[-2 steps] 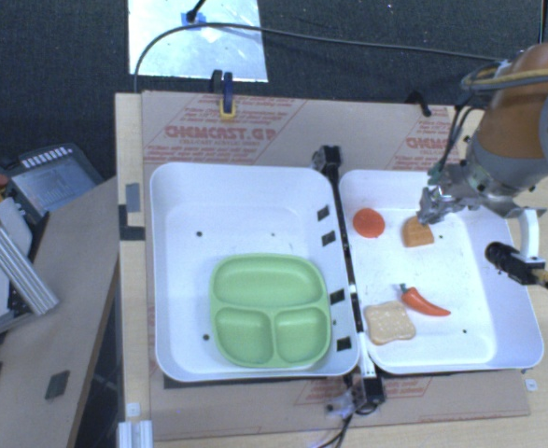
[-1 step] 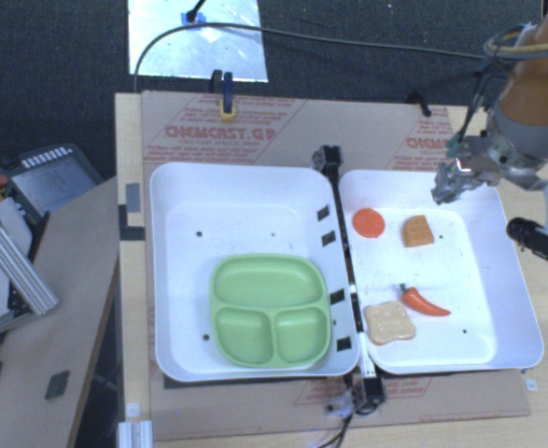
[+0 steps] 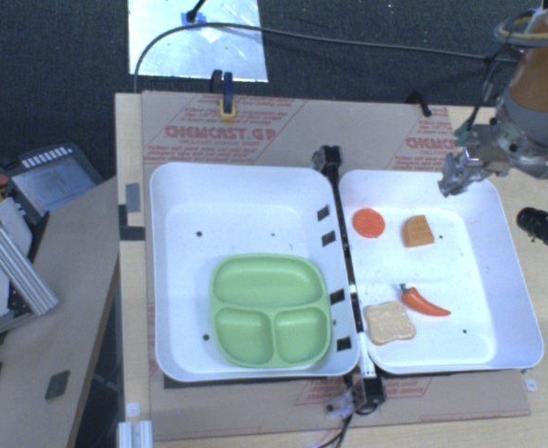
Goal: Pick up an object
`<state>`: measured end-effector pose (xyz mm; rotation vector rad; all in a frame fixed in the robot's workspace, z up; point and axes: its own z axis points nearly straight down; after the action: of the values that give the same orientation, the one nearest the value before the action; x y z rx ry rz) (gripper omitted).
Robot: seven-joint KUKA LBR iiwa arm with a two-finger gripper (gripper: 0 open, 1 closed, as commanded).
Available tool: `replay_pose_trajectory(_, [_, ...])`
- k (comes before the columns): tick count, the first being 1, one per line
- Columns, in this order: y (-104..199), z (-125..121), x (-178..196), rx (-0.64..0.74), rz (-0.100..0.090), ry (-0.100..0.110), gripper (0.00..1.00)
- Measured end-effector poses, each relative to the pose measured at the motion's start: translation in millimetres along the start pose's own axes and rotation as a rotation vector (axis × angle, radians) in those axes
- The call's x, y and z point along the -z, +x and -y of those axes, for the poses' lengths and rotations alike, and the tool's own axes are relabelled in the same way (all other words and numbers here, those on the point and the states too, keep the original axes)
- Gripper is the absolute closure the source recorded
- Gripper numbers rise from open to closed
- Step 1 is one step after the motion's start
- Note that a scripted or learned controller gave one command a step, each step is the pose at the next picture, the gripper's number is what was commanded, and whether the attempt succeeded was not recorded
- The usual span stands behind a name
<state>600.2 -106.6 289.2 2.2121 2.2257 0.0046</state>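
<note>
Tool [image 3: 453,181] hangs over the right bin's [image 3: 512,250] far rim, near its far-right corner, coming off the grey arm [image 3: 535,91] at the worktop's [image 3: 283,124] right edge. Can't tell if it's spread or pressed together; it reads as a small grey blur. Nothing visible in it.

Right bin contents, all lying flat on the bin floor:
- red disc [image 3: 369,223] near the far-left corner, close to the divider between bins
- orange-brown block [image 3: 418,231] just right of the disc, apart from it
- red pepper [image 3: 426,302] toward the near edge, mid-bin, green stem end pointing left
- tan toast slice [image 3: 389,323] near the near-left corner, just beside the pepper's stem end; can't tell if touching

Tool is nearest the block, but well apart from it and off to the far-right.

Left bin [image 3: 175,213]: green three-compartment plate [image 3: 270,310] in the near-right part, close to the divider.

Black clips [image 3: 329,157] sit along the seam where the bins meet. Yellow clamp [image 3: 226,96] at the worktop's far edge. Cable [image 3: 367,40] runs across behind the worktop.
</note>
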Motion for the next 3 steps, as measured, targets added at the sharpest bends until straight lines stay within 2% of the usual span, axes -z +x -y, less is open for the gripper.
replay_pose_trajectory(2, [90,15,-29,0.002,-0.002,0.004,1.00])
replay_pose_trajectory(3, [152,19,-42,0.004,-0.003,0.004,1.00])
